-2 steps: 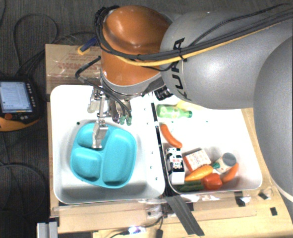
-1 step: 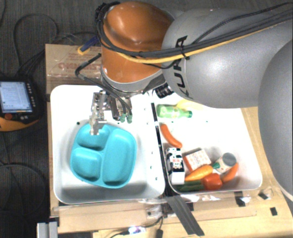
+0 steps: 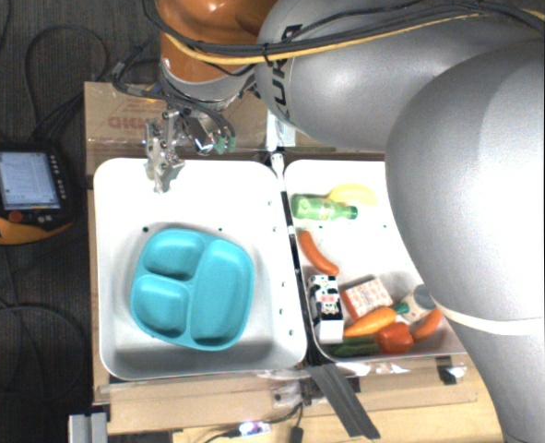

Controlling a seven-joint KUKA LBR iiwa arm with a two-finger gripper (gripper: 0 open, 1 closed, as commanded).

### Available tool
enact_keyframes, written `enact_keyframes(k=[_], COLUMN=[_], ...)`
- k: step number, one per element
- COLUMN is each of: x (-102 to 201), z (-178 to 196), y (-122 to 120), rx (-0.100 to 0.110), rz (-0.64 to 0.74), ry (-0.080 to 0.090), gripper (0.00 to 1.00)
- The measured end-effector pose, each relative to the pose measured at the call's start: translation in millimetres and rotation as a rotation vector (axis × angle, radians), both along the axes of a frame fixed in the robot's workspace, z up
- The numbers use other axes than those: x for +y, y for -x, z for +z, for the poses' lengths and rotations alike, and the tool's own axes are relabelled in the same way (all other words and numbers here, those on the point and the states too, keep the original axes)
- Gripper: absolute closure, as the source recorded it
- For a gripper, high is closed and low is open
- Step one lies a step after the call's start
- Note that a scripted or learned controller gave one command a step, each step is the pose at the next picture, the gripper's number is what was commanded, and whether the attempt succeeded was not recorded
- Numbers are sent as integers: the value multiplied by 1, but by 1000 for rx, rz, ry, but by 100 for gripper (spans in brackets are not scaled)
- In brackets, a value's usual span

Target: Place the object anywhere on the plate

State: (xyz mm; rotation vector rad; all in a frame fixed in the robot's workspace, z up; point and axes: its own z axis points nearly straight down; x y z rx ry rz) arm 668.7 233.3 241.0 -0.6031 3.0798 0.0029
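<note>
Toys in right bin (image 3: 396,247) (carrot (image 3: 369,321), green bottle (image 3: 323,209)) untouched; which is target unclear. Plate (image 3: 193,287) bare, left bin (image 3: 115,210). Gripper (image 3: 164,166) over far rim, nothing held; open/closed: can't tell. Step: pre-pick. Next: cross to right bin, grasp.

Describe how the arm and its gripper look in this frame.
The arm is bulky, rounded and glossy grey, with an orange band above the wrist. Dark cables run along it. The gripper is small, bare metal, with thin fingers and a greenish fitting beside it.
</note>
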Motion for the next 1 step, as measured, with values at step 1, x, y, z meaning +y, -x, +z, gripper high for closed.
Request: enact_keyframes(k=[1], x=[-10], z=[13], y=[0], rx=[-3], rz=[158], ry=[1], gripper=[100])
